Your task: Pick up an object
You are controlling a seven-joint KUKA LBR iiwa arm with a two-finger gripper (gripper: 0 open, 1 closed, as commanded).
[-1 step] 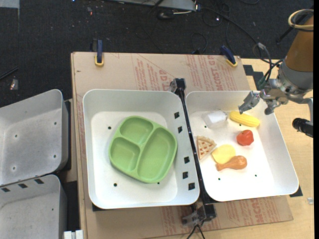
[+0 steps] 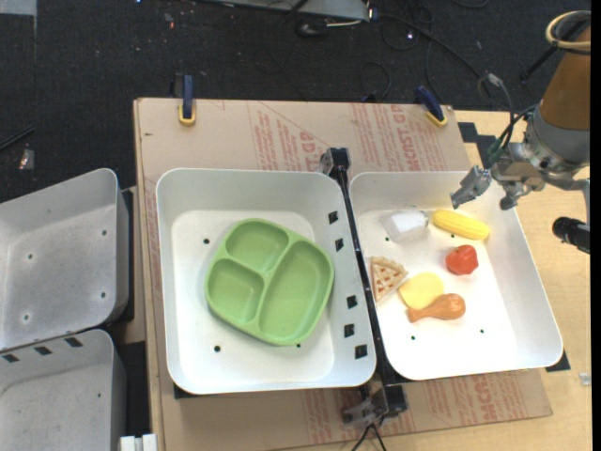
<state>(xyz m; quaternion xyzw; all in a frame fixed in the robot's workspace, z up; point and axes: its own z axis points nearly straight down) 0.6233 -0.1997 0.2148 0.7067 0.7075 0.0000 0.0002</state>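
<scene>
The right bin [image 2: 526, 332] holds several toy foods. A yellow corn cob [image 2: 460, 224] lies at the back, with a white piece [image 2: 406, 222] to its left. In front of the cob sits a red tomato [image 2: 461, 259]. A waffle wedge [image 2: 385, 275] lies by the left wall, and a yellow-and-orange drumstick [image 2: 432, 299] lies in the middle. My gripper [image 2: 489, 193] hangs over the bin's far right corner, just above and behind the corn cob. It is open and has nothing between its fingers.
A green divided plate [image 2: 270, 280] lies in the left bin [image 2: 178, 346]. A black divider [image 2: 352, 261] runs between the bins. Spare white bin lids [image 2: 56, 252] lie off the bench to the left. Clamps [image 2: 188, 101] hold the board's far edge.
</scene>
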